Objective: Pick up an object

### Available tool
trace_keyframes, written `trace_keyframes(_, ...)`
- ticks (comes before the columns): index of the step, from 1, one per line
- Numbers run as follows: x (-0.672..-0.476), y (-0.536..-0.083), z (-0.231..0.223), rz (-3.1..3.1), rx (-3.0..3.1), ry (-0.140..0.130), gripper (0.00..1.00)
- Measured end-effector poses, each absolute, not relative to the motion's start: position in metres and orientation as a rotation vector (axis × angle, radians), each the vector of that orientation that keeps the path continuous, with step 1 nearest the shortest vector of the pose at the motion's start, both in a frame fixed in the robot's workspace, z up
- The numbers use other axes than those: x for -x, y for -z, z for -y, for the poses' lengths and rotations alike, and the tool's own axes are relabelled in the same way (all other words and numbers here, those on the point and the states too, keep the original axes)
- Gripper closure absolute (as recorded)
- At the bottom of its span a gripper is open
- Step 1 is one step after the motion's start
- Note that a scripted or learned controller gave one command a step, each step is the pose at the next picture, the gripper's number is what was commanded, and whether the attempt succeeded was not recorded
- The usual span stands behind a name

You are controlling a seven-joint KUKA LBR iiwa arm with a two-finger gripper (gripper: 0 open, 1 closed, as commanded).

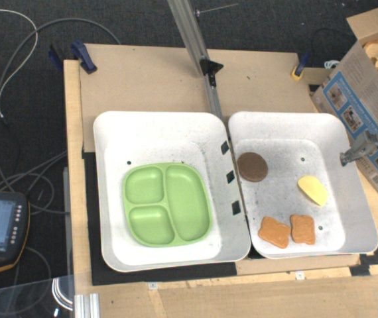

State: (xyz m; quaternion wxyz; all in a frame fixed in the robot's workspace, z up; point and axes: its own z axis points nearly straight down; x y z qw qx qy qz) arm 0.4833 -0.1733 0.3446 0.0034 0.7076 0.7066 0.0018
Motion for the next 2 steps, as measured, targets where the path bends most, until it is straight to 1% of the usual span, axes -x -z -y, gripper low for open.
trace_keyframes(1, -0.485, -0.352, 0.173, -2.219, -2.217, -0.004, 1.00)
trace_keyframes(2, -0.569, -0.439, 0.178, -2.217, -2.207, -0.010, 1.00)
